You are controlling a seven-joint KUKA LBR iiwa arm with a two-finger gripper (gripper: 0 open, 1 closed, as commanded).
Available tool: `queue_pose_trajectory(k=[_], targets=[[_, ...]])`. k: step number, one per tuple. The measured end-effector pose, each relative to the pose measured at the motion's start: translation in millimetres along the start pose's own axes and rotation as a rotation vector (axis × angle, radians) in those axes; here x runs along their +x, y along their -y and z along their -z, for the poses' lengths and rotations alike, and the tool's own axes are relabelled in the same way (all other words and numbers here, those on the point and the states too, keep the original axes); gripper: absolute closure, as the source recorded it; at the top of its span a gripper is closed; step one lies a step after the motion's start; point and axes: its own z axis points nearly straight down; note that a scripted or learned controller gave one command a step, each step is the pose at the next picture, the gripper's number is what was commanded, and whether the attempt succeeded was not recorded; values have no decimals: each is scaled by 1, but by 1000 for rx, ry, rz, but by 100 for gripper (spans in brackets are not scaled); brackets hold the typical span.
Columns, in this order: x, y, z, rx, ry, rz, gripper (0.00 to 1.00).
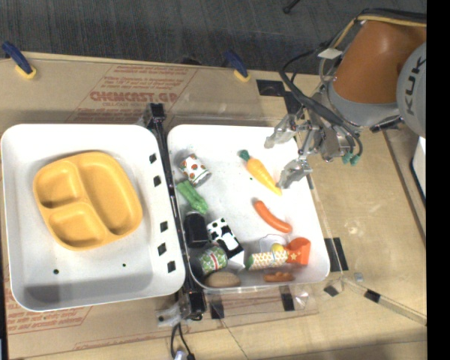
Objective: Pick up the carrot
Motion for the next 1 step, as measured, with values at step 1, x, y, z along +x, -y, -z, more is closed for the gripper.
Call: queue_pose_trajectory(k=[1], targets=[[-23, 11, -74, -3, -4, -234, 0]])
